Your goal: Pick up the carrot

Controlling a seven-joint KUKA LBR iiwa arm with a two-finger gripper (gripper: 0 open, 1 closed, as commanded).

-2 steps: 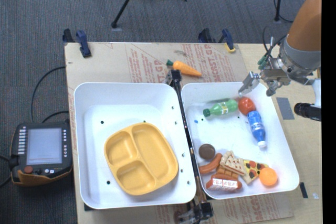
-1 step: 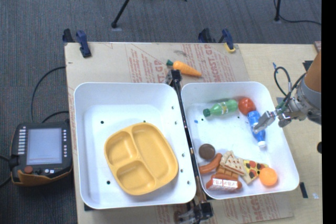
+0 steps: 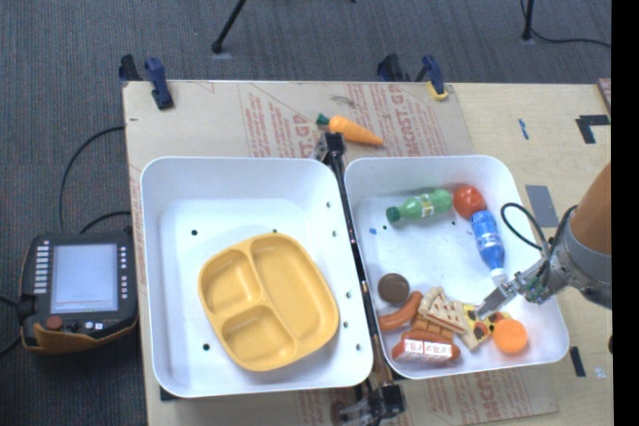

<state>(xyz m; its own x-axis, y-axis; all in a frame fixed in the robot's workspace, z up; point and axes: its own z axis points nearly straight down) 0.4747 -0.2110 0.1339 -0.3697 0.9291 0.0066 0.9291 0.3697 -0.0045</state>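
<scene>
Bench (image 3: 200,110): we see a brown board filling the middle of the frame, with blue clamps along its upper edge.
Left bin (image 3: 170,185): white and shallow, at centre left – it holds a yellow divided tray (image 3: 268,301) with three compartments.
Right bin (image 3: 499,177): white, at centre right, touching the left bin along their shared edge.
Arm (image 3: 589,249): we see it come in at the lower right edge of the frame, grey wrist below an orange band.
Pendant (image 3: 80,292): a handheld screen unit on the carpet at lower left.
Green bottle (image 3: 420,207): lying in the upper part of the right bin, with a red ball (image 3: 468,201) just beside its right end.
Blue bottle (image 3: 487,238): lying below the red ball.
Carrot (image 3: 354,129): orange with a green top, lying on the bench outside both bins – just above the gap between them, well apart from the gripper.
Gripper (image 3: 488,308): low over the lower right of the right bin, beside an orange ball (image 3: 511,336); we cannot tell how its tool is set.
</scene>
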